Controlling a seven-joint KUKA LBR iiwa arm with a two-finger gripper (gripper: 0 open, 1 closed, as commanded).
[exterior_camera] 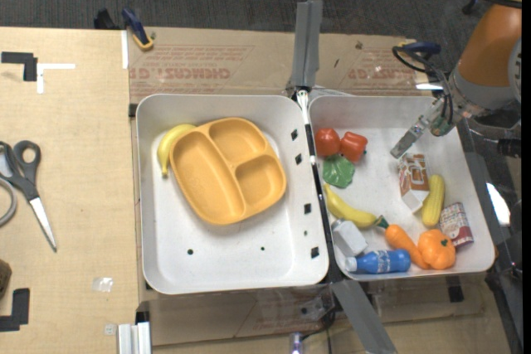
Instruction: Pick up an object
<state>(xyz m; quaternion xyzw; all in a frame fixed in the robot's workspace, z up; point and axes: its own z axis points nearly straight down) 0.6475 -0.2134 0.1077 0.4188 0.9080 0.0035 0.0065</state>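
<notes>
Two white bins side by side; left bin (158,261) w/ orange divided plate (228,170) and yellow banana (170,143) tucked at plate's upper-left edge. Right bin (377,108) w/ red pepper (340,143), green piece (338,172), second banana (350,211), corn (432,199), carrot (401,241), orange pumpkin (437,249), blue bottle (382,262), small cartons. Gripper (408,141) hangs over right bin's upper right, above carton (413,177), nothing seen between fingers; can't tell if wide or narrow
</notes>
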